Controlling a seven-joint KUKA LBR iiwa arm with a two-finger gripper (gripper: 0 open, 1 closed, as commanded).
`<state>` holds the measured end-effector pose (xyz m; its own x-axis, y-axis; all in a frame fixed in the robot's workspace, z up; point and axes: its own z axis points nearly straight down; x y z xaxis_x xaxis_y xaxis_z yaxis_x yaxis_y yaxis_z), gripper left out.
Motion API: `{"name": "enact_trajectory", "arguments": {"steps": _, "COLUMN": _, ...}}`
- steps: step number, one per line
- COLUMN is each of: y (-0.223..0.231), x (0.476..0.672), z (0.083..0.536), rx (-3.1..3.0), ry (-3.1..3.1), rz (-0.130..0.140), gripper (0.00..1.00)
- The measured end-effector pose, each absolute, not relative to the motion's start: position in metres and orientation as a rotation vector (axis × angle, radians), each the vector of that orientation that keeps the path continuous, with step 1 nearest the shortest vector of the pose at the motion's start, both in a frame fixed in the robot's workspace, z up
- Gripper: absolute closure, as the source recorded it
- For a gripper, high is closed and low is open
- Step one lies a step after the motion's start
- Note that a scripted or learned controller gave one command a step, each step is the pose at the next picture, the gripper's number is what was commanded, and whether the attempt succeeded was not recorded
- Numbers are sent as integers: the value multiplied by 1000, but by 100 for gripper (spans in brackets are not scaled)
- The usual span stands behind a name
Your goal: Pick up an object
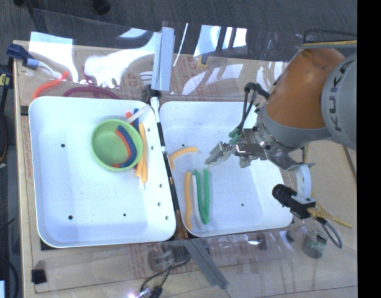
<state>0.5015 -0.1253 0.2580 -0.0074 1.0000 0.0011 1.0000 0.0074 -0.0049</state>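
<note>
My gripper (215, 156) hangs over the middle of the right bin (265, 203), its grey fingers pointing left and down, with nothing visibly between them. Just below and left of it lie a green stick (205, 196), a pale stick and an orange stick (188, 198) side by side near the bin's front left. A curved orange piece (181, 153) lies to the gripper's left. In the left bin (66, 203) sits a green bowl (114, 144) holding red and blue curved pieces, with an orange stick (142, 157) along its right side.
The ridge between the two bins (166, 166) runs just left of the orange pieces. Red and pink rings (72, 90) lie on the bench behind the left bin. The arm's orange band (302, 92) looms over the right bin's back right.
</note>
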Motion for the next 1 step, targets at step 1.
{"name": "enact_trajectory", "arguments": {"steps": 1, "y": -119, "x": 492, "z": 114, "rx": -2306, "ry": -2125, "rz": 7, "gripper": 0}}
